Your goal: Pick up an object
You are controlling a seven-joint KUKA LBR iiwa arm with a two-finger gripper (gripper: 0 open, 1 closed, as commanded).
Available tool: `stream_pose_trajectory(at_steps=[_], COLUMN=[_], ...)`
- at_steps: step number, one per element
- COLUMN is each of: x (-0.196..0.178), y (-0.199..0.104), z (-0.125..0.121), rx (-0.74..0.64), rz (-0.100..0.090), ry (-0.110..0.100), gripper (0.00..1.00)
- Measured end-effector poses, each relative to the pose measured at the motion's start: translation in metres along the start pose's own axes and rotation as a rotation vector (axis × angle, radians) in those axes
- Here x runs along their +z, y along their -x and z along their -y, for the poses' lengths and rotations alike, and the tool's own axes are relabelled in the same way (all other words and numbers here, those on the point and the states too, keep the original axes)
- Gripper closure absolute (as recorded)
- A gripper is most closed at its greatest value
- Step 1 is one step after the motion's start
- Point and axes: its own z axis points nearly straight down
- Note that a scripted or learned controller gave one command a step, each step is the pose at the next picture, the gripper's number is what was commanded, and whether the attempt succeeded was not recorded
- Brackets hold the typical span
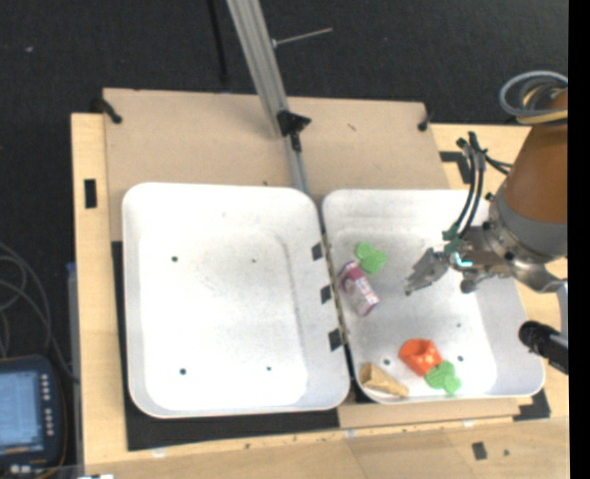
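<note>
In the right bin (494, 218), 5 small things lie scattered. A green piece (371, 258) sits near the bin's left wall, and just below it, close by, lies a pink-and-white packet (358, 287), tilted. Toward the bin's near edge rests an orange-red object (419, 354), with a second green piece (442, 377) just beside it on its lower right, seemingly touching. A tan wedge (382, 378) lies at the near-left corner, against the rim.

The gripper (442, 269) hangs over the middle of that bin, right of the packet and above the orange-red object, well apart from both. Its 2 dark fingers (421, 273) are spread apart, with nothing between them. The grey arm (534, 218) with its orange band comes in from the right, black cables running along it.

The left bin (220, 297) lies alongside, the 2 rims touching at black clips. Both bins rest on the bench (90, 267), a pale wooden board. A slanted metal rail (260, 58) crosses the far edge, and a tablet-like screen (15, 407) stands at the lower left on the dark floor.
</note>
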Motion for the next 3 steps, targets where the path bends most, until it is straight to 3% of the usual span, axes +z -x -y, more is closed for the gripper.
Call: stream_pose_trajectory(at_steps=[1,3], x=[-0.002,0.098], y=[0.0,0.013], z=[-0.001,-0.015], rx=[0.004,0.004], rz=[0.001,0.001], ry=[0.005,-0.003], gripper=[0.0,0.0])
